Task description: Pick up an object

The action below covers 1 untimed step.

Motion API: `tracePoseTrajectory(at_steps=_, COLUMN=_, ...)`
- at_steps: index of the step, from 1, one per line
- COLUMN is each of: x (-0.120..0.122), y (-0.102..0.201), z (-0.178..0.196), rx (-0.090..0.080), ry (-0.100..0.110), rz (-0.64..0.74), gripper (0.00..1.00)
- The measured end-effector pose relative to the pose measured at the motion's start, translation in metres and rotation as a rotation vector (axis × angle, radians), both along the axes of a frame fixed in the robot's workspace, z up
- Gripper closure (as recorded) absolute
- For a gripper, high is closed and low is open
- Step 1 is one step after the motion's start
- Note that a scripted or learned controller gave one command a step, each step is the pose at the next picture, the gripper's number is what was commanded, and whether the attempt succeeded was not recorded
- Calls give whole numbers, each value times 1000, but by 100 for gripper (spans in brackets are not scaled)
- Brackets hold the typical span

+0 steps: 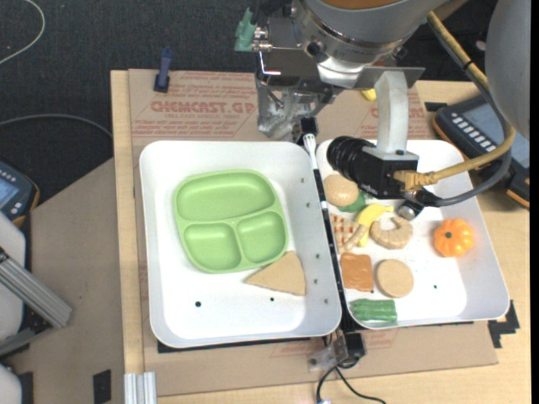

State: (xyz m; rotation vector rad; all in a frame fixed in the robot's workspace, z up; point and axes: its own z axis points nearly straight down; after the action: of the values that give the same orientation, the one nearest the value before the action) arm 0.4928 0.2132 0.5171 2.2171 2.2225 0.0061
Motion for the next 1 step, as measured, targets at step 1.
tracePoseTrajectory(at_steps=1, x=-16, y=12, z=-154, rx=-8, ry=22, rz=-2, gripper=100)
